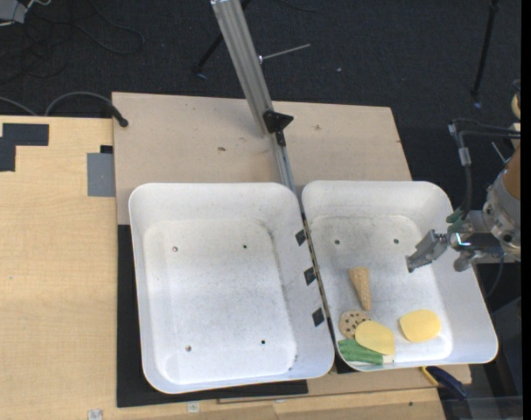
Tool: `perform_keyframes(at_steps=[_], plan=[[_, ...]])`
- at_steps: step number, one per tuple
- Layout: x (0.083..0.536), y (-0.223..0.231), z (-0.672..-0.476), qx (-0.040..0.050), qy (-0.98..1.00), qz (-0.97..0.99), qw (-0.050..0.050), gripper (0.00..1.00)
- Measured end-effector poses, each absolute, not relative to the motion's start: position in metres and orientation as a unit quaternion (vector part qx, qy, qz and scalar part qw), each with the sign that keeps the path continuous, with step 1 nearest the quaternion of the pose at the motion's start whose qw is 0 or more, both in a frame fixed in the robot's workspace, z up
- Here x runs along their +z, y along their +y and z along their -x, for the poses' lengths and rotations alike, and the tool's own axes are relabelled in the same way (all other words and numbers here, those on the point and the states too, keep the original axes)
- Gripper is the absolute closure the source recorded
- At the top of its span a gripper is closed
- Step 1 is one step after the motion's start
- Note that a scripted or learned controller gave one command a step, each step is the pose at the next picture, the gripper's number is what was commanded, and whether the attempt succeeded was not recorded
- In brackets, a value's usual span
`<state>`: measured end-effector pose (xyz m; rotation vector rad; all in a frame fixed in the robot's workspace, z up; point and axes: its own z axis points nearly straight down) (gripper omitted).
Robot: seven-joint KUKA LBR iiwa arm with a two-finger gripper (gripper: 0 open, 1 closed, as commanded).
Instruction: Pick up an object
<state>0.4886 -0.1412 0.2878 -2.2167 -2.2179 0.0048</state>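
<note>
While the gripper (436, 254) hangs by the right bin's (383, 199) edge, fingers spread and holding nothing, a smooth yellow toy lemon (420, 325) sits below it.

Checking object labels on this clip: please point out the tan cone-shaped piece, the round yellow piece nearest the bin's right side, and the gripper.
tan cone-shaped piece (360, 285), camera view, mid-body.
round yellow piece (420, 325), camera view, centre of its top.
gripper (421, 257), camera view, at its fingertips.

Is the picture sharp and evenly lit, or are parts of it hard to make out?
In the camera view the white bins are bright and even, without strong glare; the small objects, such as the yellow piece, look soft; the gripper at the right is blurred; the floor behind is dark.
</note>
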Motion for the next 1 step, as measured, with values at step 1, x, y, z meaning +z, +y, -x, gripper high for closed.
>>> perform_keyframes(at_steps=[1], plan=[[0.2895,-0.1422,-0.4889,0.0004,-0.706,0.708,0.001,0.0]])
